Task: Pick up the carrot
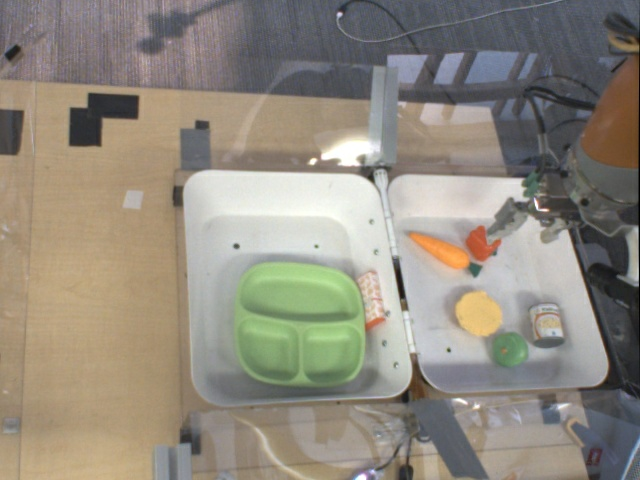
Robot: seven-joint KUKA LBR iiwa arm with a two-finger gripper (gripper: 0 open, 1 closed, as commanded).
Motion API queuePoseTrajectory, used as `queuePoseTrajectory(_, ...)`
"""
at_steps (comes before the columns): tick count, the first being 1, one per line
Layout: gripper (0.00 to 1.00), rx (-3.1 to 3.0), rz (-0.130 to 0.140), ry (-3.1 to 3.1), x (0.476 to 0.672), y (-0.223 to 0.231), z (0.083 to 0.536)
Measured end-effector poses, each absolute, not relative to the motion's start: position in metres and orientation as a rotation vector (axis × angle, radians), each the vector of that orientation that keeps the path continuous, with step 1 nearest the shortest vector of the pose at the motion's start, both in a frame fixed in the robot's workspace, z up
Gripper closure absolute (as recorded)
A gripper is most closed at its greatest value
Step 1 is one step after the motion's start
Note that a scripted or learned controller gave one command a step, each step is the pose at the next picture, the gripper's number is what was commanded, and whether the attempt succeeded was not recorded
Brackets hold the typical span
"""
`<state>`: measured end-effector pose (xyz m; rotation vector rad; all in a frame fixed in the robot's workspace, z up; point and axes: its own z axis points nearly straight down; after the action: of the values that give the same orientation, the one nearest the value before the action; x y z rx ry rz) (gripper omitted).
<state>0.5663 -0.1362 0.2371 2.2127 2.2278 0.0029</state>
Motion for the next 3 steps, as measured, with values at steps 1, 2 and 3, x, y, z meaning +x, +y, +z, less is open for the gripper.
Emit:
queuePoseTrajectory(1,0.00,1.971,0.004,2.441,0.556,-0.142,0.239)
queuePoseTrajectory(2,0.00,2.053,0.002,2.376,0.555,-0.122,0.120)
queuePoseTrajectory(3,0.00,1.917,0.015,2.470,0.502,-0.129,0.091)
